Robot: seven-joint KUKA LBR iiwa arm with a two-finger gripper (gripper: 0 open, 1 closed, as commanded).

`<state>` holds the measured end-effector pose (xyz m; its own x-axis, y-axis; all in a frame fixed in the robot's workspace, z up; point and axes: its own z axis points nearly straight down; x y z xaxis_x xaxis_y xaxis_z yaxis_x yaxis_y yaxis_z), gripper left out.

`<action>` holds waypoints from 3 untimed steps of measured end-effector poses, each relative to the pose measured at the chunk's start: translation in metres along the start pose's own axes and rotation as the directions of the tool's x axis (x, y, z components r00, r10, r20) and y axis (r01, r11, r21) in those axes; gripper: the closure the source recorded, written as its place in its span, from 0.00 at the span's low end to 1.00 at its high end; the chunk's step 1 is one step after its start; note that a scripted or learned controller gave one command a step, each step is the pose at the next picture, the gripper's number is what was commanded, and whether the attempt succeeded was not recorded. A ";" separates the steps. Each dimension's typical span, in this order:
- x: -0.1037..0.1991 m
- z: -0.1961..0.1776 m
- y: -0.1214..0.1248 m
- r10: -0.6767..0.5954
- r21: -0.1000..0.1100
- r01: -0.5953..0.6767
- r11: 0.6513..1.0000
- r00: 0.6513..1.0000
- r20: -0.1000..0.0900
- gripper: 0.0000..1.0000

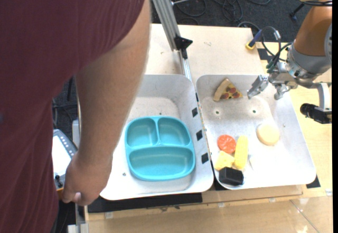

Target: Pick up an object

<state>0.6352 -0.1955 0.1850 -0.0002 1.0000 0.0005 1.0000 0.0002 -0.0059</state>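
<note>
My gripper [268, 90] hangs over the far right part of the right bin [296, 137], its two fingers [257, 87] spread open with nothing between them. A toy pizza slice [226, 91] lies just left of it. Closer to the front lie a cream round piece [268, 134], a red tomato slice [226, 143], a yellow corn cob [241, 152], a yellow cheese wedge [224, 160] and a black block [231, 176].
A blue divided plate [158, 148] sits in the left bin [158, 89]. A person in a maroon shirt [68, 68] leans over the left side, the arm covering part of the left bin. A metal pole [169, 15] slants up behind the bins.
</note>
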 end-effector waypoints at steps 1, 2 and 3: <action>0.007 0.059 0.007 -0.003 -0.001 0.003 1.000 1.000 0.000 0.00; 0.008 0.092 0.006 -0.003 -0.003 0.003 1.000 1.000 0.001 0.00; 0.008 0.079 0.008 -0.003 -0.007 0.004 1.000 1.000 0.002 1.00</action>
<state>0.6422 -0.1878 0.1061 -0.0037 1.0000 -0.0012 1.0000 0.0037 0.0015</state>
